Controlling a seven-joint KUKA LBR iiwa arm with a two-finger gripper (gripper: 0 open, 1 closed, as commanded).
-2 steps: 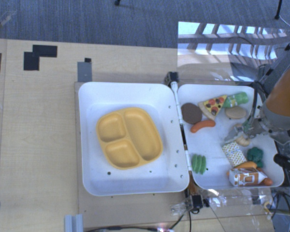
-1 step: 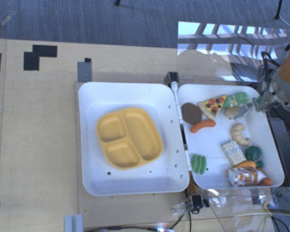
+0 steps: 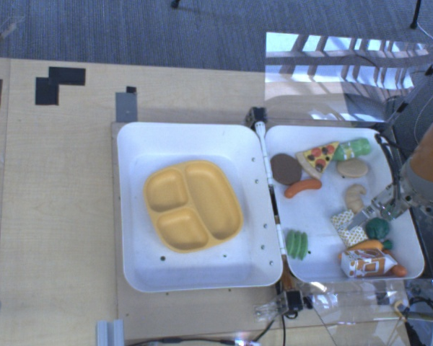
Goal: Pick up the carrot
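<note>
Pale wooden bench; metal fingers [image 3: 374,209], aperture unclear, hover above tapered orange carrot [image 3: 368,246].

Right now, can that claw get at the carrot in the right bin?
Probably yes: the claw hovers just above the carrot, though a milk carton and a dark green vegetable crowd it.

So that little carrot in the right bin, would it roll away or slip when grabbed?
The carrot looks like a small, smooth toy, so probably stiff and light. Its tapered, rounded shape could slip or roll if nudged. It lies wedged against the carton and a dark green toy, which may hinder a clean grip.
</note>
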